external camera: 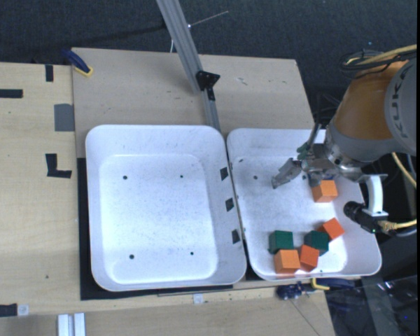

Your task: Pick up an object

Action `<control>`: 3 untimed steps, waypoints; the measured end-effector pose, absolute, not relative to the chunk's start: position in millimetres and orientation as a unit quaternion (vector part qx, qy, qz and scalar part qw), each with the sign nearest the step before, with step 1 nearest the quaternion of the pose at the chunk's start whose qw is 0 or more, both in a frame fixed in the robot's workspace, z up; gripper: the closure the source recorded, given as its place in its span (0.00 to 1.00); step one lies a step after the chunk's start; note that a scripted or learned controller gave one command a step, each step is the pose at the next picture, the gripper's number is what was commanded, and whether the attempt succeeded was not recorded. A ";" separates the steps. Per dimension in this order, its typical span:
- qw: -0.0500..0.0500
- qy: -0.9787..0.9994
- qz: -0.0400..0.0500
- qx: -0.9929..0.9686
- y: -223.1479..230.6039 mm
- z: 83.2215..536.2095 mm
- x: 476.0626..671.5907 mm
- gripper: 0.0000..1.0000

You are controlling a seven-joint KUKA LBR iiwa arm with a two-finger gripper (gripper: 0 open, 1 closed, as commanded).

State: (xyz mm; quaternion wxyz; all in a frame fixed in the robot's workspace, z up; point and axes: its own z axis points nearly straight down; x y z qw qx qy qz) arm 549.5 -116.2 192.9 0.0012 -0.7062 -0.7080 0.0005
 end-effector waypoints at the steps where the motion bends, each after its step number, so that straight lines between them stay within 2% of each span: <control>1: 0.001 -0.708 0.000 -0.706 -116.3 193.0 549.6 0.00; 2: 0.003 -0.707 0.003 -0.707 -117.9 128.5 545.6 0.00; 3: 0.001 -0.708 0.002 -0.706 -117.3 89.3 544.5 0.00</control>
